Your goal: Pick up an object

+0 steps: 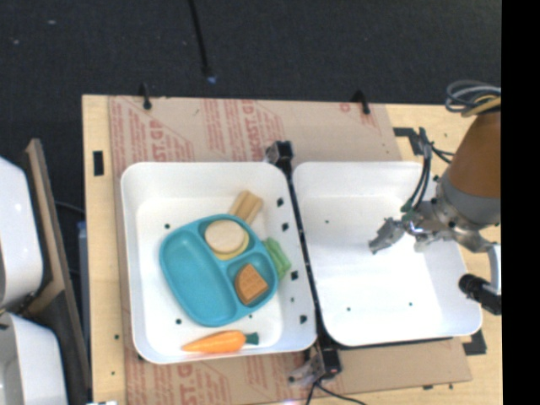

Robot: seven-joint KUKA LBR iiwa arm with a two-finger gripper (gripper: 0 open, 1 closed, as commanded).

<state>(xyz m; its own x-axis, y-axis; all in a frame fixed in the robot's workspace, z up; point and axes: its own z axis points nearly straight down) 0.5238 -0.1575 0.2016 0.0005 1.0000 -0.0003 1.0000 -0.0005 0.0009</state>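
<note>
Camera view from above has me reaching in from the right edge of the counter (194, 125), my grey arm (477, 171) with its orange band bent down over the right bin (371, 327). My wrist hangs above that bin's right half, and my fingers (384, 236) stretch out toward the left, low over the white floor near the bin's middle. They are small and dark against the white, and I cannot tell how far apart they stand; nothing shows between them.

Everything I might pick up lies in the left bin (135, 226), well apart from my fingers, across the dark divider where the two bins meet. A blue compartment tray (190, 281) sits tilted in the middle of that bin. A round pale biscuit (226, 236) rests in its upper compartment and a brown toast piece (251, 283) in the lower right one. A tan wooden block (246, 205) lies just beyond the tray's upper edge, toward the bin's far side. Something green (278, 258) pokes out from beside the tray's right edge. An orange carrot (218, 342) with a green tip lies along the bin's near edge.
</note>
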